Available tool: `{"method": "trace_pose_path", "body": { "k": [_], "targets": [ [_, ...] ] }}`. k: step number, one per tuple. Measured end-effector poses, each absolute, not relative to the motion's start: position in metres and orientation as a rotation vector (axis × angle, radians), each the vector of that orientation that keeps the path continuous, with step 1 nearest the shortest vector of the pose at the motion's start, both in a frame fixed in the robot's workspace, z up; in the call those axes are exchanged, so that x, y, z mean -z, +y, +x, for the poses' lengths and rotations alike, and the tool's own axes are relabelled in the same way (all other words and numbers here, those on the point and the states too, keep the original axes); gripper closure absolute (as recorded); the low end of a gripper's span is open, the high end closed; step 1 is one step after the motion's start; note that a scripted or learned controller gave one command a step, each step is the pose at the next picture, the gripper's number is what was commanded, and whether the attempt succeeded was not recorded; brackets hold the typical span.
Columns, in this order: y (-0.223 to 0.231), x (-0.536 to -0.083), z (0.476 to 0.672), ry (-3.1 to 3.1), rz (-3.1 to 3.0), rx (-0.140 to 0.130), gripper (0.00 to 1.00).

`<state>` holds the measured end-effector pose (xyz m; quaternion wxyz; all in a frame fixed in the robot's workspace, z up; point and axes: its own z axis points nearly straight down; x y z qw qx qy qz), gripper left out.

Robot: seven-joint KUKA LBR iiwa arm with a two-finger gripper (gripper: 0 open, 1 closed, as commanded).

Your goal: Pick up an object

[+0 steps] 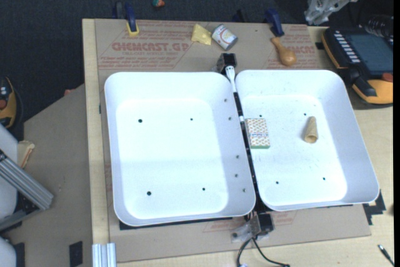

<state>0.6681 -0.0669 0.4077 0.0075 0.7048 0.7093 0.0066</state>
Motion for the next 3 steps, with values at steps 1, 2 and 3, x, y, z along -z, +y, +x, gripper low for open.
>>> {"method": "trace_pose_path", "body": {
  "k": [1, 2, 3],
  "targets": [
    [-0.027, -0.318, 0.642, 2.232, 2.223, 0.009, 1.00],
    [0.162, -0.241, 0.650, 2.246, 2.212, 0.003, 1.00],
    [0.228, -0.235, 0.666, 2.229, 2.214, -0.008, 1.00]
  ]
}}
